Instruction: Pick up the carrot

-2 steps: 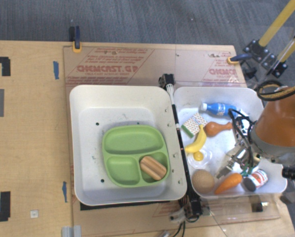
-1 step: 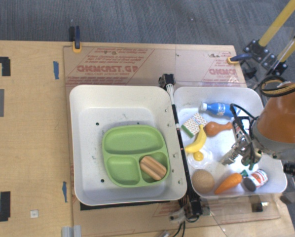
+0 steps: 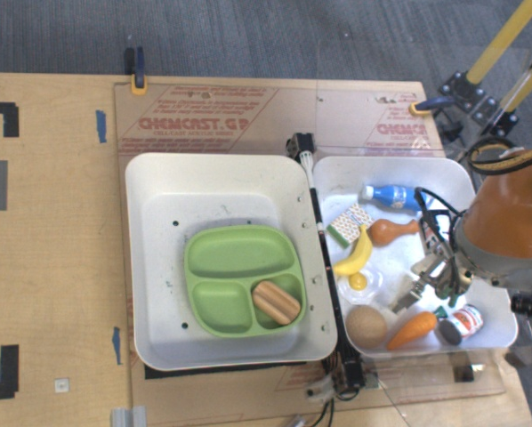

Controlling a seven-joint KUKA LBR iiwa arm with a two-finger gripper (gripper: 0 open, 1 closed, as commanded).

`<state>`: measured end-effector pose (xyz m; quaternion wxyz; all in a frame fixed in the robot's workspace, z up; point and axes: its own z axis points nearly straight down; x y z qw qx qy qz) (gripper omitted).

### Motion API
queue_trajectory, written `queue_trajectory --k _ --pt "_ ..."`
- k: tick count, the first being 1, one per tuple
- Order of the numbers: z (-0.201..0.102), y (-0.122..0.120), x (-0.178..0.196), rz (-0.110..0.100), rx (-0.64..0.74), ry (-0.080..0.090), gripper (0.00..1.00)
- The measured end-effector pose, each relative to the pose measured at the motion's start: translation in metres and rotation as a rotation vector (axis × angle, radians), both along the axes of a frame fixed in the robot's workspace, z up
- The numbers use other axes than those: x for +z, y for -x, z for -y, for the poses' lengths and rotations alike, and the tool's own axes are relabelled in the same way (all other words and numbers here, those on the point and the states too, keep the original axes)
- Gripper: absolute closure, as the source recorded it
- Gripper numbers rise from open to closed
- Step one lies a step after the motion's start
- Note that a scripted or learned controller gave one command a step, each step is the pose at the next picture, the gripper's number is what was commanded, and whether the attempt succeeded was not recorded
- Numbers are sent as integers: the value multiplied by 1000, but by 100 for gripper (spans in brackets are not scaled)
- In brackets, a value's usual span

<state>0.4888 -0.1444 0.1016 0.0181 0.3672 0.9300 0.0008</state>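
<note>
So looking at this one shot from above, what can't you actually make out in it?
- Gripper: its metal parts blur together above the right bin, so its state is unclear.
- Carrot: its right end is hidden by a small dark item.
- Blue bottle: label too small to read; a black cable crosses its right end.
- Small red-and-white container: partly hidden by the arm, markings too small.
- Arm: cut off at the right.
</note>
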Motion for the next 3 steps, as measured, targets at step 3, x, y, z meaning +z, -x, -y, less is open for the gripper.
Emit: queue_trajectory --k 3 --pt "17 5 -12 -24 87 -10 0"
